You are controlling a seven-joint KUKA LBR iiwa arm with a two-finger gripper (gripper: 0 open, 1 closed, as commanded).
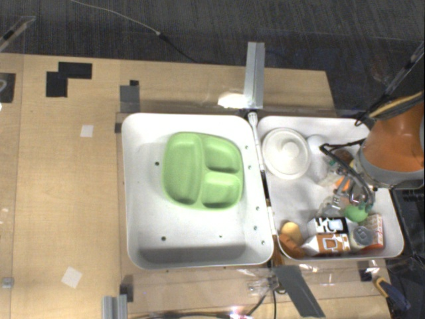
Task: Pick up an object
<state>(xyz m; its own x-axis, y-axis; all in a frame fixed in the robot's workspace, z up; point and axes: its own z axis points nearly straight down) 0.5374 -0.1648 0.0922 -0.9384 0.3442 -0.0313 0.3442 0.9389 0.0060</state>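
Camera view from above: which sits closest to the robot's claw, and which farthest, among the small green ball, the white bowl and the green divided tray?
From the gripper:
1. Small green ball, right beside it, right bin.
2. White bowl, same bin's far left corner.
3. Green divided tray, in the left bin.

left bin (143,244): green divided tray (202,169) occupying centre, bare floor lying open around it | right bin (312,126): white bowl (287,151) sitting at back-left, clutter (332,234) crowding front, arm (395,145) blocking right side | open strip running between bowl and clutter
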